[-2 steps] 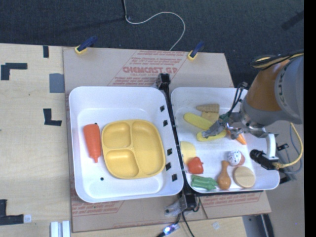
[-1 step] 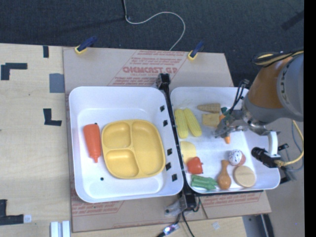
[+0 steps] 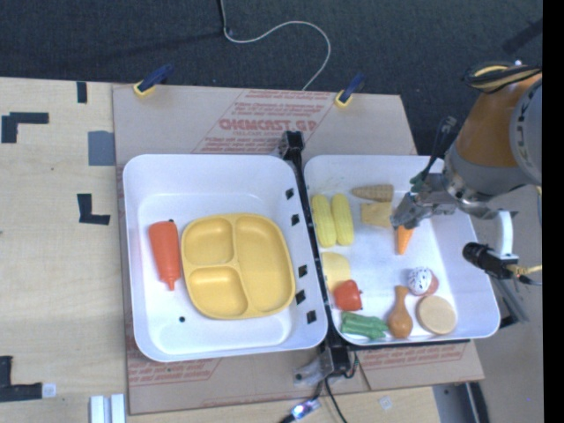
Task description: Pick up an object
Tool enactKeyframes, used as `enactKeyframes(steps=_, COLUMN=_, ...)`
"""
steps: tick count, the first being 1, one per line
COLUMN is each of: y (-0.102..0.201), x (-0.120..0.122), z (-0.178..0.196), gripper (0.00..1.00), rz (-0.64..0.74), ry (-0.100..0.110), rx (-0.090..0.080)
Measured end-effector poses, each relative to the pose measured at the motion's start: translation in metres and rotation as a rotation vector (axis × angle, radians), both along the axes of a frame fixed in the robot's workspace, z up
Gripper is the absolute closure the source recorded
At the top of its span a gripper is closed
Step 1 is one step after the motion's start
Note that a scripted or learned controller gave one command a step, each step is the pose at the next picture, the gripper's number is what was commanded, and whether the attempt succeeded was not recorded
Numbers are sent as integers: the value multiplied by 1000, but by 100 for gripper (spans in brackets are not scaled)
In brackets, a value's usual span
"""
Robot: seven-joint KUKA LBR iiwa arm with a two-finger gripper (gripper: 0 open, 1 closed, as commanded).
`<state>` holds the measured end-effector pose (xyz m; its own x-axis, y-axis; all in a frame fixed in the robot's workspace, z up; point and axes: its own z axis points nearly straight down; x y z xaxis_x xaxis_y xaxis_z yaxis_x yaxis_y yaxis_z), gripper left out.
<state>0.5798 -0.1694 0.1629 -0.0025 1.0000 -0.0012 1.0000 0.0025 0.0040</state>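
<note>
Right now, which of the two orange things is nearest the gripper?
The small carrot in the right bin, just below the gripper. The other, bigger orange piece, lies far away in the left bin, beside the yellow plate.

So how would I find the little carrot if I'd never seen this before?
Look at the right white bin, the one full of toy food. Near its upper right side the robot's claw comes in, and the small orange carrot sits right beneath it, pointing downward. It is the thin, pointed orange piece, unlike the fat orange-red sausage in the left bin.
</note>
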Motion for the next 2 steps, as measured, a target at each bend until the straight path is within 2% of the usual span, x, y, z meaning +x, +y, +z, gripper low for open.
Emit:
enactKeyframes(steps=1, y=-9, x=6, z=52, gripper=100, rz=-1, ry=0, rx=-1)
enactKeyframes(steps=2, y=-9, x=6, z=62, gripper=100, rz=-1, ry=4, rx=1)
